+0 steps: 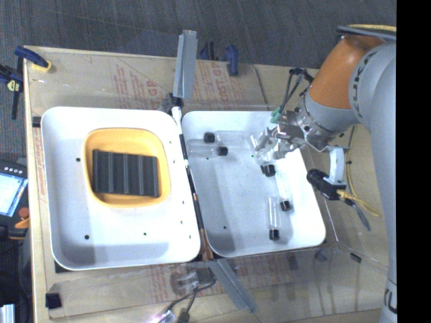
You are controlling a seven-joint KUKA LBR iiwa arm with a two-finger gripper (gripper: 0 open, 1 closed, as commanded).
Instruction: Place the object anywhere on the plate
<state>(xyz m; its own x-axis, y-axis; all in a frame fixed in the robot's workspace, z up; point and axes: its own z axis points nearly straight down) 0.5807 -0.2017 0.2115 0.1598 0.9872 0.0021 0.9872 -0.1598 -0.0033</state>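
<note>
Nearest the camera, two clear tubes with black caps [277, 217] are seen lying in the right bin [229, 234], below the tool [268, 155] and apart from it. The tool is recorded over the upper right part of that bin with a clear, black-capped tube [269, 164] at its tip; whether it is open or closed cannot be told. Further tubes [213, 145] lie to its left, and the yellow plate [125, 138], bearing a dark ribbed insert [126, 173], sits well to its left in the left bin [60, 180].

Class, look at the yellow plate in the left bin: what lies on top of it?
A dark ribbed rack lies on the yellow plate, covering its middle, so the plate's surface beneath is hidden.
</note>
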